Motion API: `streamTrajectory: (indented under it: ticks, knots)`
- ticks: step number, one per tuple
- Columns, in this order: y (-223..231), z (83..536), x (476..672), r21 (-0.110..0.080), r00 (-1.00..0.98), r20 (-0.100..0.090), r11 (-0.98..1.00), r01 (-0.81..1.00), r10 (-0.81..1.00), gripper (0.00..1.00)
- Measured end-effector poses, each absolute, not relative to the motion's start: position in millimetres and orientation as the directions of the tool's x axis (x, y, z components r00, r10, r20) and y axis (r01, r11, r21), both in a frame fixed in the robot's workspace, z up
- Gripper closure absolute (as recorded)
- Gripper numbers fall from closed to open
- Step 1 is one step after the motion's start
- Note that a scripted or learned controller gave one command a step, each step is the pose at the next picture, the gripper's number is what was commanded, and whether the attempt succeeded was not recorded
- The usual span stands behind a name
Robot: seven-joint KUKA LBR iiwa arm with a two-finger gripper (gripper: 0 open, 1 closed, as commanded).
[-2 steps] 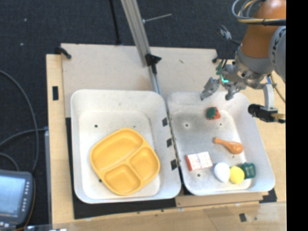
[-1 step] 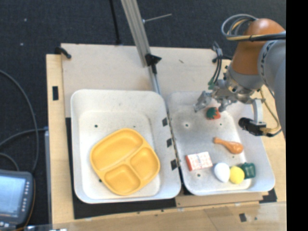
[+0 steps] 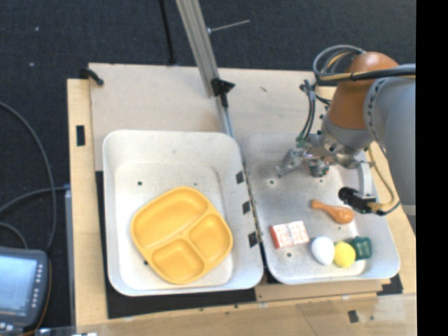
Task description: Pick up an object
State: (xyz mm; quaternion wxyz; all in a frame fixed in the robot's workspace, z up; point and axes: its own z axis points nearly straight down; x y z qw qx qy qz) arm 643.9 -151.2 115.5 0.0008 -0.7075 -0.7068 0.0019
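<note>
While the grey two-finger gripper (image 3: 302, 161) hangs over the right white bin (image 3: 276, 187), apparently open and empty, it seemingly must descend toward the orange wooden spoon (image 3: 333, 211).

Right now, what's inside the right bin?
In the right bin: a red-and-white box, a white egg, a yellow ball, a dark green item and an orange spoon-like piece. The arm covers the far corner, so anything beneath stays unseen.
</note>
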Motion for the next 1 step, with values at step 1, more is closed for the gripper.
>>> streamTrajectory:
  ticks: [1]
  knots:
    - [-152.2,100.7,644.1,-0.001,0.002,-0.002,-0.002,1.000,1.000,0.00]
